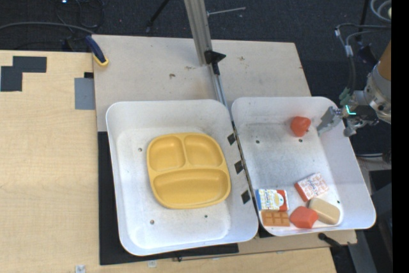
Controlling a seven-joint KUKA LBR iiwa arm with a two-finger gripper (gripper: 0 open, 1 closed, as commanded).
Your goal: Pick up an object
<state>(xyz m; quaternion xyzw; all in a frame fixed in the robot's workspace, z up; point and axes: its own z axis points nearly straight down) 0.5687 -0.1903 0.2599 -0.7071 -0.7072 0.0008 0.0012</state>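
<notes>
The hand (pixel 337 119) hovers spread and unladen over the right white bin's (pixel 358 166) rim, near the small red rounded block (pixel 300 126); a misjudged descent could strike that rim.

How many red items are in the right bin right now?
2. One red piece sits alone near the right bin's far side, close to the hand. The other red piece lies in the near-corner cluster, beside the tan block.
</notes>
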